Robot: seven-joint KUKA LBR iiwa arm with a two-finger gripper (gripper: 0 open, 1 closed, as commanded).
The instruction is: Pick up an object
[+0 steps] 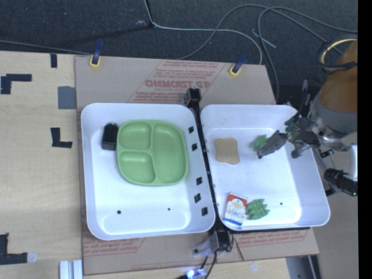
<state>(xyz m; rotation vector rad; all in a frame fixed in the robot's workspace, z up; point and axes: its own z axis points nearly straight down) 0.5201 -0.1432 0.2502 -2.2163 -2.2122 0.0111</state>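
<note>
Approach step: gripper (283,142), dark fingers spread apart w/ nothing between them, sits in the right white bin (302,211) just beside a small green leafy toy (260,140) at its tip, so next move needs lowering and centring before clenching.

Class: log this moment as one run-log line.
gripper: over right bin | nearest: green toy | grasp: unconfirmed | divided plate: left bin
</note>
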